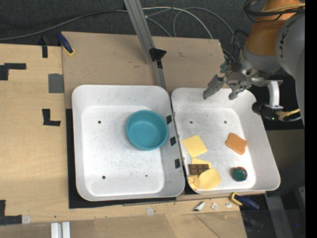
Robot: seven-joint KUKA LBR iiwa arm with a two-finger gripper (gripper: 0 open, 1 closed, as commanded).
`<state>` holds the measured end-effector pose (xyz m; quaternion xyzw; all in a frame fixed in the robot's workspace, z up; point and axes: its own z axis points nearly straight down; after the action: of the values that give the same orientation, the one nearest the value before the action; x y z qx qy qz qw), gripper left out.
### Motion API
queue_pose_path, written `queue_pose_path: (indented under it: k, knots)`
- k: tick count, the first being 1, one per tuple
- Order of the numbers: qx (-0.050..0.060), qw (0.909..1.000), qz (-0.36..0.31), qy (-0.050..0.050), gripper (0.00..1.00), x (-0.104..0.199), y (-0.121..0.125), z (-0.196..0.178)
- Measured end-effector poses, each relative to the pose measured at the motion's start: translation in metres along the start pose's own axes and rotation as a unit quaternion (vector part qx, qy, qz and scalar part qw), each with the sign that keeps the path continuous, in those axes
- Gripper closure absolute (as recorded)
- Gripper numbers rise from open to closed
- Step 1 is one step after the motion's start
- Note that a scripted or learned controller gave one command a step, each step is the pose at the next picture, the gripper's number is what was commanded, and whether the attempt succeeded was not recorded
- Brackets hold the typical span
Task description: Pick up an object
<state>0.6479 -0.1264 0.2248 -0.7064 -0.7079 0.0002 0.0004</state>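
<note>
Open gripper [221, 92] above right bin [262, 148]

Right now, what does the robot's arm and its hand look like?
The robot's arm is fat and rounded, grey with a shiny orange band above the wrist. Thin dark cables loop around the top of the orange part. At its end sits a small metal hand with two thin grey fingers that look like a little claw. A white piece with a tiny green light sticks out just beside the wrist.

No readable text, label, brand, number or sign can be made out
</note>
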Motion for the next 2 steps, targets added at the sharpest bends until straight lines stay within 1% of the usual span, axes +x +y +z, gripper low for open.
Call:
queue_pose_path:
  k: [1,2]
  knots:
    - [0.0,1.0,0.0,-0.001,0.0,0.0,0.0,0.0]
    - [0.003,1.0,0.0,0.0,0.0,0.001,0.003,0.064]
